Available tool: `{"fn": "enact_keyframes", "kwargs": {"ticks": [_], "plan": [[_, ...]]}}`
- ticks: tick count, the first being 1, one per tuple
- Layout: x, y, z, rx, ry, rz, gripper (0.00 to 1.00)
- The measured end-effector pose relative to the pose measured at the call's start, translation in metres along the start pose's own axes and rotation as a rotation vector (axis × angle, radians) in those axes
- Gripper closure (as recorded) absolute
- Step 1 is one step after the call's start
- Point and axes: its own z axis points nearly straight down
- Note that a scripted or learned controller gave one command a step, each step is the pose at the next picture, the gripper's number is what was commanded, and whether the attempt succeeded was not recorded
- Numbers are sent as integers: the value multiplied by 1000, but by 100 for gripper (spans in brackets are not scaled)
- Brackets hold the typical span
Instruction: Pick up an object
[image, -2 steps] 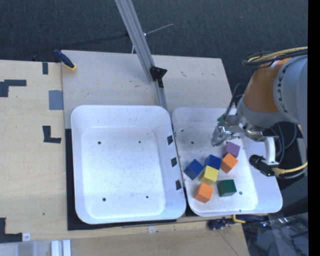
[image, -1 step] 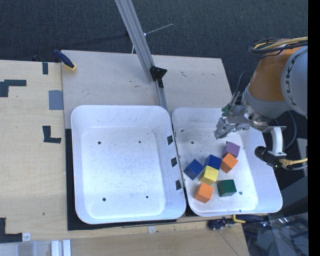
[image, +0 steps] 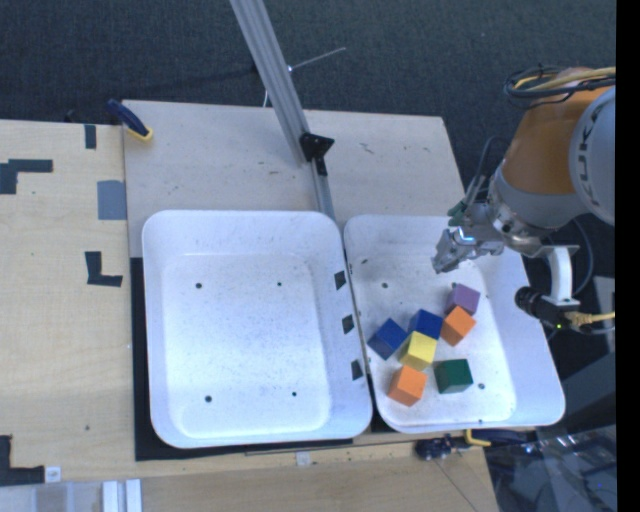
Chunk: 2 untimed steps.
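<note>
Several small cubes lie clustered in the right bin (image: 385, 250): a purple cube (image: 465, 297), an orange cube (image: 457, 325), a blue cube (image: 427, 323), another blue cube (image: 386, 338), a yellow cube (image: 420, 349), a second orange cube (image: 407, 384) and a green cube (image: 453, 375). My gripper (image: 447, 256) hangs over the bin's upper right part, just above and left of the purple cube. Nothing shows between its fingers.
The left bin (image: 160, 240) lies beside the right one. A slanted metal rail (image: 280, 80) runs down to the gap between the bins. A blue and yellow tool (image: 130, 119) lies on the bench at the upper left.
</note>
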Motion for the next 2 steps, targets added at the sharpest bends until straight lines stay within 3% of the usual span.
{"fn": "enact_keyframes", "kwargs": {"ticks": [2], "plan": [[100, -9, -7, 3, 1, -5, 100]]}}
